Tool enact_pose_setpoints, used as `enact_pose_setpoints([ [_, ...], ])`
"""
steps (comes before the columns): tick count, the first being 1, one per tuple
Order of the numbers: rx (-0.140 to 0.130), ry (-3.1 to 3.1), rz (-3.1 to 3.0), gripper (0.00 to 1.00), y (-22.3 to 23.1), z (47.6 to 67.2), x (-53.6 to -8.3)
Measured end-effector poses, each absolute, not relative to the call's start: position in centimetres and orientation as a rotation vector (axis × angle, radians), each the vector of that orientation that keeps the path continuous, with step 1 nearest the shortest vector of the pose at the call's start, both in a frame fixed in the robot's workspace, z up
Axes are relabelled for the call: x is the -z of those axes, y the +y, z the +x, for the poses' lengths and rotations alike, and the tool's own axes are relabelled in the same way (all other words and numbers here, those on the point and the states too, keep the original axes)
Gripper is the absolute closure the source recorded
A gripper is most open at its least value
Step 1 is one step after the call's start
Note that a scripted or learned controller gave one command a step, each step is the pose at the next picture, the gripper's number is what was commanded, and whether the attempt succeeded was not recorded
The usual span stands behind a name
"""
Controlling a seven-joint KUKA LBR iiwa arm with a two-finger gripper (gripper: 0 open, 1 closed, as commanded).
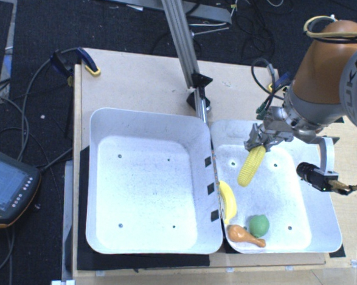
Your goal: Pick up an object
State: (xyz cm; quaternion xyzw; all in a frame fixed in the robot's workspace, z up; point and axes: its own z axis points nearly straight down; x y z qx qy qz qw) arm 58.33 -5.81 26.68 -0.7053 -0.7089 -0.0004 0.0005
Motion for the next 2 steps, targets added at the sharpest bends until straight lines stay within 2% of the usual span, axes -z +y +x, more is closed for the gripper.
enact_pose_setpoints([
  [1,0.000,-2.225,-2.216,1.00,-1.3,58.9,-25.8],
  [2,0.001,-2.226,-2.215,1.00,4.4,60.7,-25.9],
])
